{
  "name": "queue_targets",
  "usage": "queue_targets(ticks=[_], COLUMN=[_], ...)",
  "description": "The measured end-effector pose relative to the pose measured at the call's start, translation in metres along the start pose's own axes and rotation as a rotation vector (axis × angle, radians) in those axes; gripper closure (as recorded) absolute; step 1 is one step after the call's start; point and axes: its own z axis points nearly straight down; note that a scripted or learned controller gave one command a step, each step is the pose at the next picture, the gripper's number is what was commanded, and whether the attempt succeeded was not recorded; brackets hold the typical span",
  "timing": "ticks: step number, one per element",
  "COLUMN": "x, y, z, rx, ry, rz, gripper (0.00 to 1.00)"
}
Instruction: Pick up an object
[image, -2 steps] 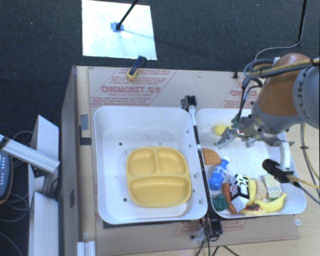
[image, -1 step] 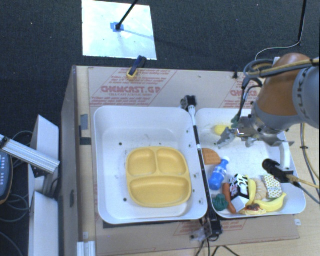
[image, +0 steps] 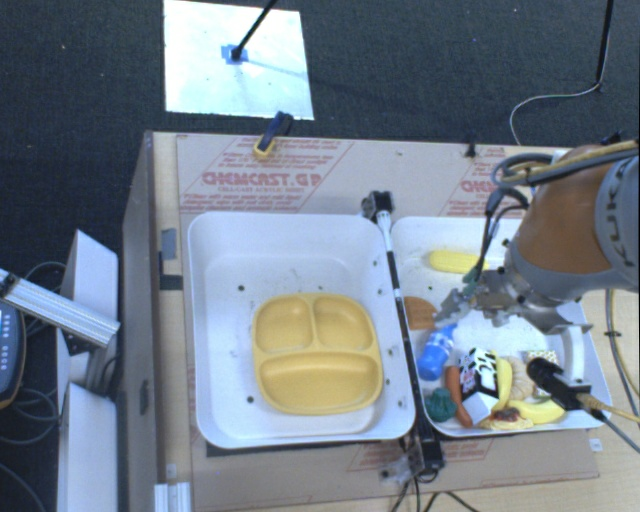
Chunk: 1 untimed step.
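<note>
My gripper (image: 468, 300) hangs low over the middle of the right bin (image: 405, 240), on the end of the grey and orange arm that comes in from the right. Just below and left of it lies a blue bottle (image: 436, 352). A brown piece (image: 420, 312) lies to its left by the bin's wall. A yellow fruit (image: 452, 262) rests toward the back of the bin. Along the front lie an orange carrot (image: 457, 384), a green item (image: 440, 403), a black-and-white patterned item (image: 482, 370) and a banana (image: 540, 411). The arm hides the bin's right part.
The left bin (image: 215, 300) holds a yellow divided plate (image: 316, 352). A dark rail (image: 392, 270) runs between the two bins. The toys crowd the right bin's front corner.
</note>
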Motion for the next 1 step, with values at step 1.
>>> queue_targets(ticks=[1], x=[-0.0153], y=[0.0289], z=[0.0632], rx=[0.001], ry=[0.0], rz=[0.0], gripper=[0.0])
